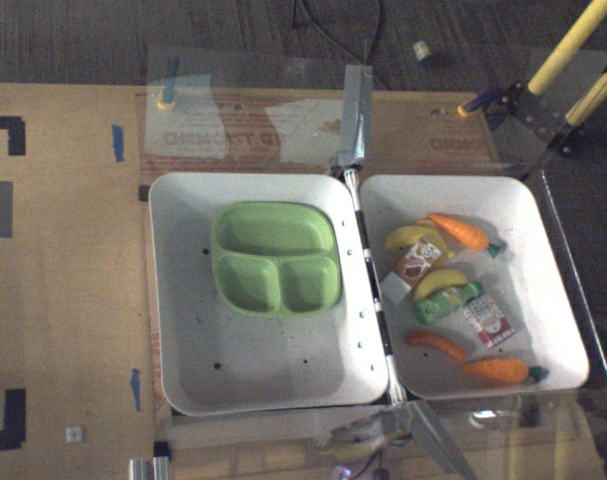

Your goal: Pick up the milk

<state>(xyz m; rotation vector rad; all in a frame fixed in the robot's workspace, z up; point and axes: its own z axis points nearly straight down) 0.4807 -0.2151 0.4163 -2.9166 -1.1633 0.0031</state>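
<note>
- Milk [488, 320]: taken to be the small white carton with red print. It lies flat on the floor of the right bin [555, 268], toward the near right part. It is not lifted and nothing is gripping it.
- Task status: judged not yet begun. The pick, the lift and any carrying away are all still to do.
- Gripper: whether it is apart or together cannot be told.
- Right bin, contents (all loose, clustered in the left and middle part):
  - second carton [416, 261], brown and red label, lying at a slant. It could be mistaken for the milk.
  - banana [409, 236], touching the second carton at its upper end.
  - lower banana [440, 283], resting against the green bottle.
  - green bottle [446, 304], just beside the milk on its left, apparently touching it.
  - carrot [461, 231], at the far side, next to the upper banana.
  - near carrot [498, 370], just below the milk, its green top pointing right.
  - red pepper [435, 344], a slim red piece between the bottle and the near carrot. What it is remains uncertain.
- Left bin [173, 298], contents:
  - green tray [276, 258], three compartments, sitting flat in the far half.
- Tabletop [63, 268]: brown board carrying both bins side by side, rims meeting at the centre.
- Handling note: the neighbours crowd the milk on its left and near sides. Its right side looks the freer approach.
</note>
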